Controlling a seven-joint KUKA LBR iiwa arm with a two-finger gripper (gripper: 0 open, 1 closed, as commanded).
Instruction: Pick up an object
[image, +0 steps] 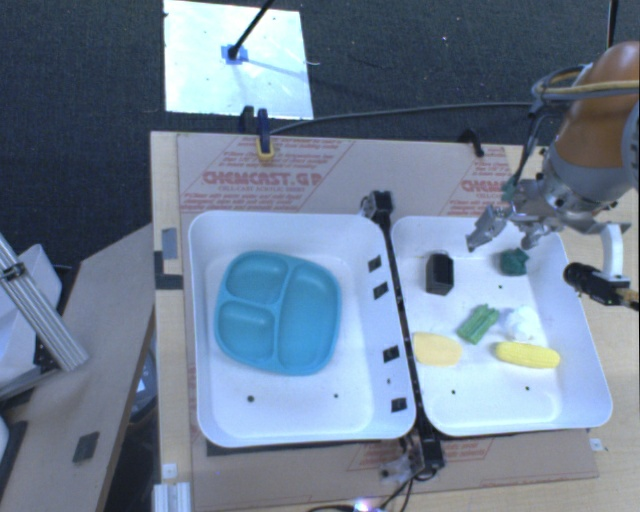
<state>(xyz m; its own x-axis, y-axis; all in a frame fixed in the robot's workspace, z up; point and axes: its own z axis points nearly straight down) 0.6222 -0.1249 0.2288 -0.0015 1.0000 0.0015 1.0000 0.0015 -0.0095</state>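
My gripper (506, 234) hangs over the far edge of the right bin (575, 400), its two fingers (481, 234) spread apart and open with nothing between them. Just below its right finger a small dark green object (514, 262) lies on the bin floor. A black block (439, 273) stands to the left of the gripper, near the bin's left wall. Closer to the front lie a light green piece (478, 323), a small white object (522, 322), a yellow corn cob (527, 355) and a pale yellow rounded piece (437, 348).
The left bin (230, 420) bears a blue divided plate (278, 312). A ridge with black clips (392, 300) separates the two bins. The cardboard bench (300, 175) runs behind them.
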